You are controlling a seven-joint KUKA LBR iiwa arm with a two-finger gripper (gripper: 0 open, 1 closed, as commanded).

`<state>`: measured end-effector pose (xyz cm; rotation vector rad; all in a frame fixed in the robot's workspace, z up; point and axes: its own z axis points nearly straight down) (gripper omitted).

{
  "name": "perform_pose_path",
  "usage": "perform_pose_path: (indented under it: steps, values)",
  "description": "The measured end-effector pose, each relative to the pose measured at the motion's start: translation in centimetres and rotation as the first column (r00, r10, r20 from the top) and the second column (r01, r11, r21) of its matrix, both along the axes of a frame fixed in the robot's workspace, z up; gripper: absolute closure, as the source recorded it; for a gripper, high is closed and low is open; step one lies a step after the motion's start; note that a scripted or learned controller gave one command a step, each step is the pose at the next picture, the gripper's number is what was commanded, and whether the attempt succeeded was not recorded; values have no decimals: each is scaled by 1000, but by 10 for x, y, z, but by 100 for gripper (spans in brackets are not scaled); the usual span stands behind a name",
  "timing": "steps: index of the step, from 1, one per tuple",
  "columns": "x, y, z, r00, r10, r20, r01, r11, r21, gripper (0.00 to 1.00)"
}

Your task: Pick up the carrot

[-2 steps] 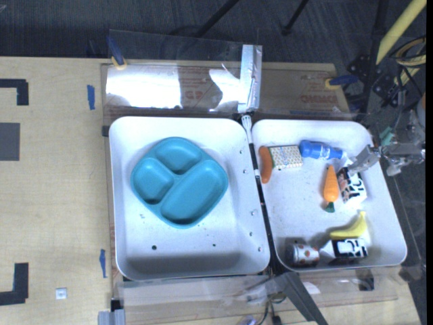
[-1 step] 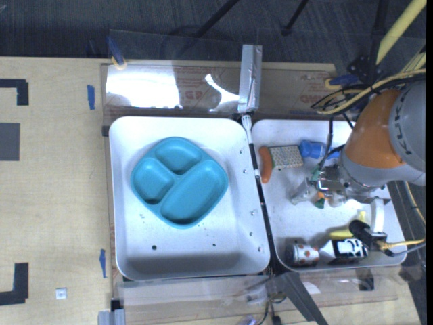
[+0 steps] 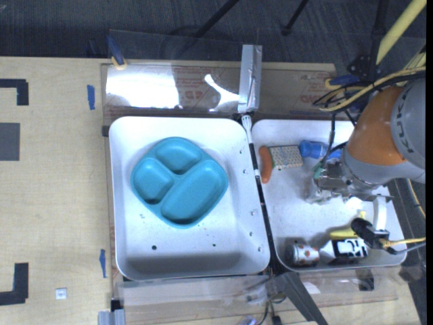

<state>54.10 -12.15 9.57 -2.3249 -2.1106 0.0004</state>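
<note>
Carrot (image 3: 266, 164) at right bin's (image 3: 287, 215) left wall; gripper (image 3: 329, 185) apart, rightward, grip state indiscernible

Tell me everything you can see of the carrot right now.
The carrot is a small, smooth orange piece, plastic-looking, lying flat in the right bin against its left wall, long axis running toward and away from the camera. A speckled sponge sits right beside it, apparently touching. The gripper is well off to its right, not on it.

Carrot (image 3: 265, 164) hard against right bin's left wall (image 3: 259, 181); sponge (image 3: 286, 156) just beside; bare floor (image 3: 287, 215) below; cans (image 3: 331, 249) crowd front edge.
</note>
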Motion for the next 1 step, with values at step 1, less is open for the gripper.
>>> perform_pose_path:
  steps: [1]
  values:
    - [31, -30, 46, 980, -199, -3, 199, 980, -2, 100]
